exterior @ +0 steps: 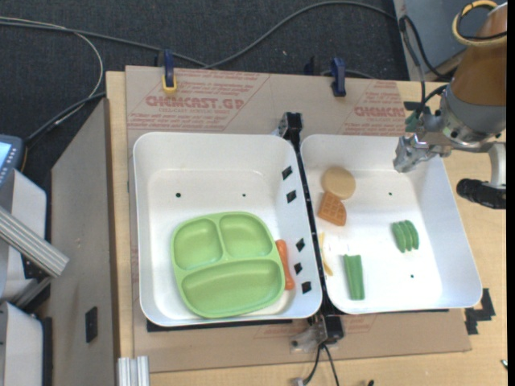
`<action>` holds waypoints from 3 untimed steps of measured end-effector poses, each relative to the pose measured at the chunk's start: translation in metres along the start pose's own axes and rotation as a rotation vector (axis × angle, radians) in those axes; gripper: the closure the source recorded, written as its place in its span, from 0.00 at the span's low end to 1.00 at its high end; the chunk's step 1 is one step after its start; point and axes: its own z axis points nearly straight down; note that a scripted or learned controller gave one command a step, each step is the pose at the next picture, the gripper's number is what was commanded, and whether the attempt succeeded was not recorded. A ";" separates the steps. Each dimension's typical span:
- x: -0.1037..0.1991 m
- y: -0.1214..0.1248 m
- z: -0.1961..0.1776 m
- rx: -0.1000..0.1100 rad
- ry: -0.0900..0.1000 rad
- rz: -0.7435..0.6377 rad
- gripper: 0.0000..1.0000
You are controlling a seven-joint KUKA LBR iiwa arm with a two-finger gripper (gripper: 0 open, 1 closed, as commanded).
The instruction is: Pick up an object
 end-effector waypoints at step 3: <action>0.102 0.000 -0.013 0.010 0.004 -0.003 1.00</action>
